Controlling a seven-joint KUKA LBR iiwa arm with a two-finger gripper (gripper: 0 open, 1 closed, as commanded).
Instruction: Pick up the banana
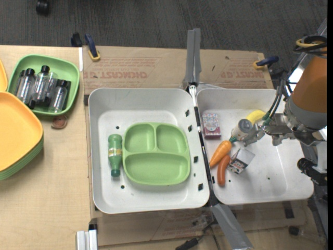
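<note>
A grey arm with an orange band reaches in over the right-hand white bin [281, 186], its hand [248, 130] low among the clutter, in what looks like the approach stage of picking up the banana [256, 116]. The banana, a yellow shape partly hidden behind the wrist, lies just beyond the hand toward the bin's back wall, apparently not yet lifted. Whether the hand is spread or pressed together cannot be told from this angle, and nothing can be seen pinched in it; it sits close over a small white box [241, 158] and just beside a carrot [220, 152] and a red sausage-like toy [222, 171]. A pink card pack [211, 124] lies farther from the banana, by the bin's left wall. The next move likely calls for shifting the hand back over the banana, lining up across its narrow width and closing squarely, without dragging in the carrot. The neighbouring bin holds a green divided plate [156, 155] and a green bottle [115, 155].
</note>
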